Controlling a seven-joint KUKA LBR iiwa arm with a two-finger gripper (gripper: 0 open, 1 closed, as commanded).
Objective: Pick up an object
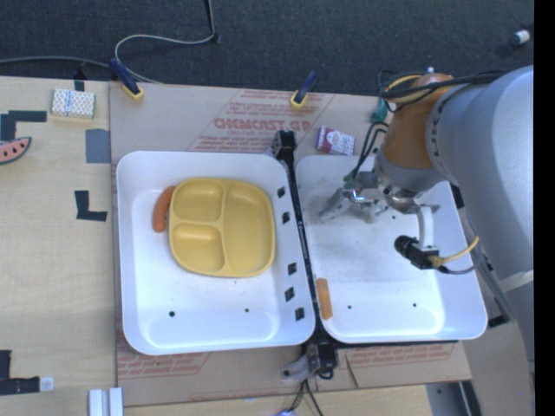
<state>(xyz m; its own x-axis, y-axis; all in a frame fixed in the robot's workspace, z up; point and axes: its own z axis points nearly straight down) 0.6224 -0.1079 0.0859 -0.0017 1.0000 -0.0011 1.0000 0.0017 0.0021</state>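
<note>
Two shallow white plastic bins sit side by side. The left bin (143, 319) holds a yellow three-compartment plastic plate (222, 226), with an orange sausage-shaped toy (160, 209) touching its left edge. In the right bin (451, 323), a second small orange sausage-shaped piece (323, 298) lies at lower left — against the dividing wall. The grey metal two-finger gripper (331, 208) hovers at upper left of the right bin, its jaws spread apart with nothing between them — well apart from that piece.

yellow divided tray (222, 226) flat in left bin, orange sausage (161, 209) touching its left edge; small orange piece (323, 296) right bin's left wall
</note>
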